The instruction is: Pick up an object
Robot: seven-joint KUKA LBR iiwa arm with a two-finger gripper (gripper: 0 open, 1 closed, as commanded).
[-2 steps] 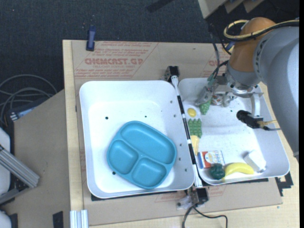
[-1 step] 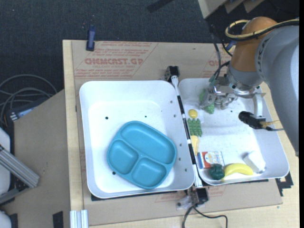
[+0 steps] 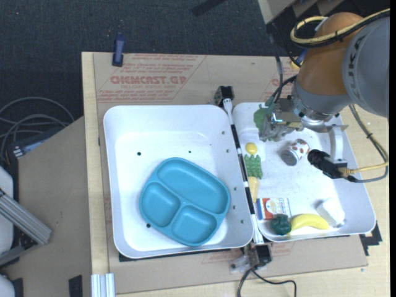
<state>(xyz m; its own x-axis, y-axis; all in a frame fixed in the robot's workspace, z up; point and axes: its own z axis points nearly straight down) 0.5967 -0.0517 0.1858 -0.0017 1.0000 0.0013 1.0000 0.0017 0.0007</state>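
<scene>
The grey arm with its orange band hangs over the far end of the right white plastic bin (image 3: 365,206), its end effector (image 3: 276,124) low beside a small green object (image 3: 264,116). I cannot tell what state the end effector is in, nor whether anything is in it. This looks like the reaching step; the next move likely calls for settling squarely onto one item and lifting cleanly. Candidates lie close: a small white cup with red marks (image 3: 295,151), a green and yellow toy corn cob (image 3: 252,161), a yellow banana (image 3: 309,223), a red and white carton (image 3: 273,207). The bin's wall and the crowding could hinder. The left white bin (image 3: 124,135) on the desk holds a blue divided plastic tray (image 3: 184,200).
</scene>
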